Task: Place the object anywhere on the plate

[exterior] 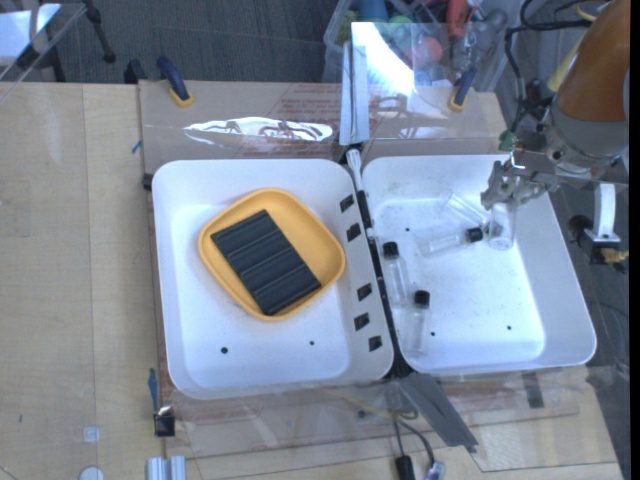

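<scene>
A yellow plate (318,238) lies tilted in the left bin (190,348). A dark ribbed rectangular block (267,260) rests flat on the plate, covering most of its middle. My gripper (497,218) hangs over the upper right part of the right bin (540,318), far from the plate. Just left of it lies a clear vial (443,239) with a black cap, on the bin floor. Whether the gripper touches this vial cannot be told.
Two more clear vials with black caps (394,271) (421,316) lie near the right bin's left wall. The divider (362,258) with black clips separates the bins. A box of coloured clutter (430,3) stands behind the bins.
</scene>
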